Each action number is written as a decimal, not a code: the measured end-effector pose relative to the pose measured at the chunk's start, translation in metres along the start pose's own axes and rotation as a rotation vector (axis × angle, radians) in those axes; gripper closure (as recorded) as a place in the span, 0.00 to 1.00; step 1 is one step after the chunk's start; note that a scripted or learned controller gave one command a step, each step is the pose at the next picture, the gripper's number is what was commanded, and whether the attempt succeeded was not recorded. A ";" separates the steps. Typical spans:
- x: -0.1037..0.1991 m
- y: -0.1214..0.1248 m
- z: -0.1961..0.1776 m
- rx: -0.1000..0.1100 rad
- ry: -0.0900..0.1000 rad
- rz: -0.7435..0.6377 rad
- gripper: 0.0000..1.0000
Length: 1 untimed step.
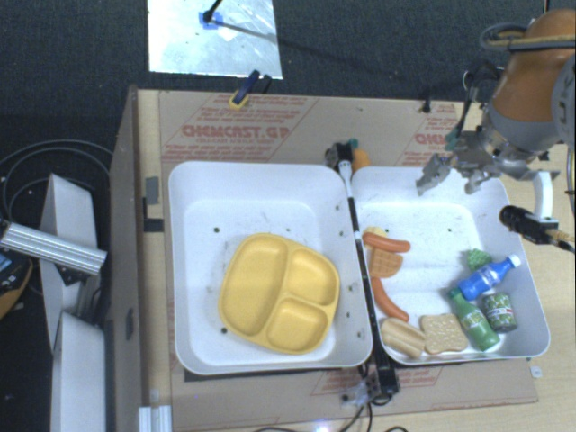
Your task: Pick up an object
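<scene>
The two-finger metal gripper [453,174] hangs spread apart, holding nothing, over the right white bin's [450,207] far edge. The blue plastic bottle [486,277] lies w/ other toy food near the right wall; prob. light, stiff, slippery, so grip across its body.

Grey metal arm [531,106] with a broad orange band [540,57] above the wrist. Dark cables looped beside the band. Pale grey claw [453,173] with two short angular fingers [430,175]. White bracket and black cylindrical fitting on the wrist's side.
</scene>
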State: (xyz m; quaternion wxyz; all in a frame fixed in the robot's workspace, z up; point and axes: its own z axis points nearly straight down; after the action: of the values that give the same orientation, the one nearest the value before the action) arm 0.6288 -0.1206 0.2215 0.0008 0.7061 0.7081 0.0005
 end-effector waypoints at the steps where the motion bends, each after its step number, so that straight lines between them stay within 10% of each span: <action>1: 0.021 -0.035 0.137 0.001 0.000 0.001 0.00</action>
State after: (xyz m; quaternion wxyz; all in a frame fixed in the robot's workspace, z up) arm 0.5937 -0.0993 0.0841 0.0003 0.7066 0.7076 0.0003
